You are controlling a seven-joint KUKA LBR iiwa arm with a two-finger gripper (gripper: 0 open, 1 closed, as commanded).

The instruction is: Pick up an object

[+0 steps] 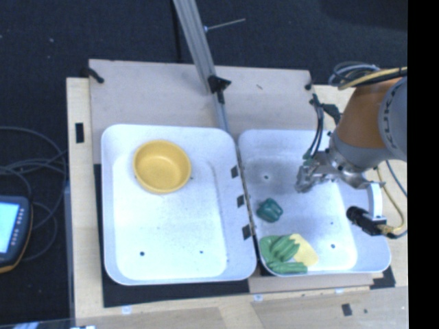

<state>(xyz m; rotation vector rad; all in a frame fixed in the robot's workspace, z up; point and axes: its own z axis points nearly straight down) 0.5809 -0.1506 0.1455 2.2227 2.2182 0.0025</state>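
Two shallow white bins are seen side by side on the desk [82, 184], the left bin [116, 204] toward the desk's left edge and the right bin [357, 252] toward its right edge, their inner walls touching along the middle. In the left bin, a yellow bowl [162, 166] is found upright near the bin's far left corner, well apart from everything else. In the right bin, a small dark green pepper [269, 210] is seen near the bin's left wall, about midway down. Just beyond it, toward the near left corner of that bin, a cluster is made out: a bunch of green pods [281, 249] lying against a yellow piece [305, 252], the two touching. The grey arm [367, 125], with its orange band, is brought in from the desk's right edge, and the gripper [306, 178] is held over the upper middle of the right bin, apart from the pepper and well clear of the pod cluster. Nothing is seen between the fingers; whether they are apart or together cannot be told from this angle, the tips being too small and dark. A metal pole [195, 36] is seen slanting across the desk's far edge, and a handheld screen [10, 228] with cables is seen off the desk's left edge.
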